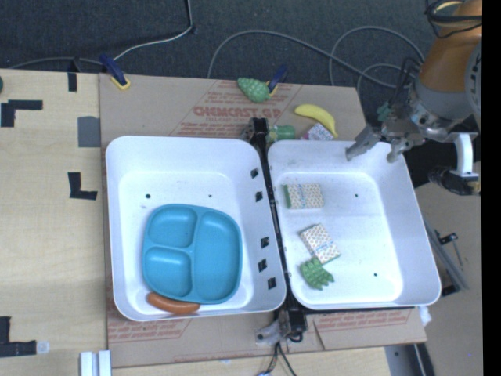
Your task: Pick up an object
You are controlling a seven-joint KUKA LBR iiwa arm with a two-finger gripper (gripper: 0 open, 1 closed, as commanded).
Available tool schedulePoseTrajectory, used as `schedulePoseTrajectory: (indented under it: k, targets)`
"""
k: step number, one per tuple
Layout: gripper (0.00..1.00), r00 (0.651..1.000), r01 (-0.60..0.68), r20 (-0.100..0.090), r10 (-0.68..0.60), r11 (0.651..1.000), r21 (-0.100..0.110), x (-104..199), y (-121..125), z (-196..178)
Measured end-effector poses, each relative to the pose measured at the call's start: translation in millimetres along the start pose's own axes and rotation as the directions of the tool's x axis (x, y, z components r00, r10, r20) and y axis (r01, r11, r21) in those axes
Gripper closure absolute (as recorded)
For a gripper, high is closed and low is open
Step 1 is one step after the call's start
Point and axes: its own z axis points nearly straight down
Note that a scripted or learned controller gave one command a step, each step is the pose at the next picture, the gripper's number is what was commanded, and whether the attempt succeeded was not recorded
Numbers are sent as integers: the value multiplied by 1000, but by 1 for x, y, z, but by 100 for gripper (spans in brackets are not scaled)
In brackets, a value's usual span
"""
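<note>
Patterned packet (303,196) lies flat in right bin (407,233), second packet (319,243) and green toy (316,273) nearer front. Gripper (377,149) hovers above far rim of this bin, fingers spread, nothing between them. Risk: flat packet gives fingers little edge, may slip. Packet sits left of gripper, lower in bin, apart.

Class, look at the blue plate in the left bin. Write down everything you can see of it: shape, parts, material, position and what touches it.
The blue plate is a rounded-square divided dish, light blue, looking like smooth plastic. Raised ridges split it into three compartments, one large and two smaller. It lies flat and face up on the floor of the left bin, toward the near side. An orange sausage-shaped toy lies against its near edge.
</note>
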Motion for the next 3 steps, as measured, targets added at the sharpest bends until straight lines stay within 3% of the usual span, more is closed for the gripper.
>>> schedulePoseTrajectory:
  k: [1, 2, 3]
  targets:
    - [0, 1000, 0, -1, 0, 1000, 2, 50, -54, 46]
    - [0, 1000, 1, 0, -1, 1000, -5, 84, -25, 141]
    - [0, 1000, 2, 1, -2, 1000, -5, 65, 21, 141]
